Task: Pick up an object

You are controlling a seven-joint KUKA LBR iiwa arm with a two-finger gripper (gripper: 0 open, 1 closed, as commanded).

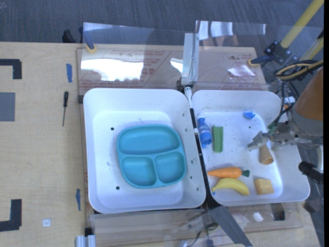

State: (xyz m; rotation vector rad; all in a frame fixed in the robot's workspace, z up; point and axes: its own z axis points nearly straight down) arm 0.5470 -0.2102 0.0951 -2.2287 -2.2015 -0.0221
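Observation:
In the right bin lie a small blue bottle, a green block, a blue cap, an orange carrot, a yellow banana and two tan bread-like chunks. My gripper reaches in from the right and hangs over the bin's right side. It is just above the upper tan chunk, and I see nothing held in it.
The left bin holds a teal divided plate. Clear plastic panels stand behind both bins. Cables and a yellow pole are at the far right. A screwdriver lies on the wooden bench to the left.

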